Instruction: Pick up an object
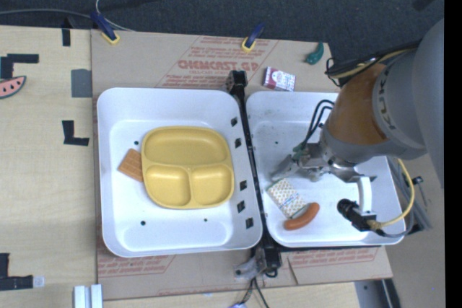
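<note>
The grey arm [393, 108] with its orange band reaches in from the right over the right bin [268, 115], and its tool [289, 166] hangs low inside that bin, near the middle and toward the divider between the two bins. Two metal fingers [280, 169] point left and down and look spread a little apart, with nothing visible between them; the tool holds no object here. Just below the fingertips lies a small patterned packet [285, 196], white with a fine print, tilted at an angle on the bin floor, close to the tool but not clearly touching it. Right beside the packet, at its lower right, lies a sausage [302, 216], reddish-orange, near the front wall of the right bin. The left bin [115, 177] holds a yellow divided plate [189, 166] with three compartments, set roughly in the middle. A brown cracker [131, 165] peeks out from under the plate's left edge. On the cardboard-covered worktop [144, 61] behind the bins sits a small red and white carton [278, 78], just behind the right bin's back rim, and a green clip [315, 53] lies further to its right. Yellow clamps [253, 40] pin the cardboard at its back edge.
</note>
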Robot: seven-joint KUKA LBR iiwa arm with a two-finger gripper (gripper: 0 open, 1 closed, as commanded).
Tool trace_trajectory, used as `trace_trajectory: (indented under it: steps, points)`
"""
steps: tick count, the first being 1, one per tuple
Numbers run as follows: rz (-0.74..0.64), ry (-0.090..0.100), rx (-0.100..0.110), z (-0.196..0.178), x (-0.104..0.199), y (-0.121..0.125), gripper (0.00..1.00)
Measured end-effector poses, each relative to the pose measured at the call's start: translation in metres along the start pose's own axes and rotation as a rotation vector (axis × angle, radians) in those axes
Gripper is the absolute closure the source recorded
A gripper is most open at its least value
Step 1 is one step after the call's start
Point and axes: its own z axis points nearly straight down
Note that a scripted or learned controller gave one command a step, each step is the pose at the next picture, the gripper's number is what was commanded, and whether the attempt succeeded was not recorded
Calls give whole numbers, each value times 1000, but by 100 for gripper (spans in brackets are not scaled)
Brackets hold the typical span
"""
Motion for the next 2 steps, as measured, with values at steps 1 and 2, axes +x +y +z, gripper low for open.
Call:
trace_trajectory:
  steps: [1,2]
  points:
    - [1,-2,-5,0,10,-27,0]
    - [-1,0,-3,0,6,33,0]
